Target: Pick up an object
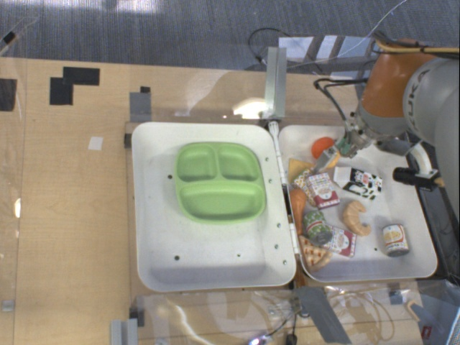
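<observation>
- The arm (410,92) reached in from the right over the right bin (424,261); its gripper (345,148) hung at the bin's upper left part, just beside a small orange-red round piece (323,146) that looked like toy fruit; whether the gripper was apart or together could not be told from above.
- That round piece seemed the likeliest thing to be picked; it lay near the bin's far wall, apart from the heap below it; it was probably light, hard and smooth, so it might roll or squirt out of a pinch; a hold across its widest middle would likely serve best.
- Other candidates lay lower in the same bin: a croissant-shaped piece (356,218), probably light with a curved, uneven form; a small tin (394,239), stiff and round, best taken across its sides; a black-and-white carton (362,182), flat-faced and easy to pinch.
- The left bin (154,264) held a green divided plate (219,182), well apart from the gripper; its thin rim would be awkward to grasp.
</observation>
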Available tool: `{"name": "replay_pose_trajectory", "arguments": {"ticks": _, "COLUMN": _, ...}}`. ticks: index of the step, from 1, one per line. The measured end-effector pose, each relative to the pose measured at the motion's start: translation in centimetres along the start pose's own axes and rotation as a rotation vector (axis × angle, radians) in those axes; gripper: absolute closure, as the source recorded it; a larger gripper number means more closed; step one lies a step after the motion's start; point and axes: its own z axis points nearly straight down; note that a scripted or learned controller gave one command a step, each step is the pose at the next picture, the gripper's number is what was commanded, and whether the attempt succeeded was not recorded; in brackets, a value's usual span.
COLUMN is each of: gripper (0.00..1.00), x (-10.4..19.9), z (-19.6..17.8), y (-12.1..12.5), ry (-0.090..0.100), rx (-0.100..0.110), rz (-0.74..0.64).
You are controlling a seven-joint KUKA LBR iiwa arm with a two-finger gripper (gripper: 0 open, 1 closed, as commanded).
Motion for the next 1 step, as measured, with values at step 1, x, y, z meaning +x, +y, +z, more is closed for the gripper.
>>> {"name": "replay_pose_trajectory", "arguments": {"ticks": 1, "gripper": 1.00, "x": 0.02, "z": -1.37, "y": 0.67, "ry": -0.012, "rx": -0.018, "rz": -0.006}}
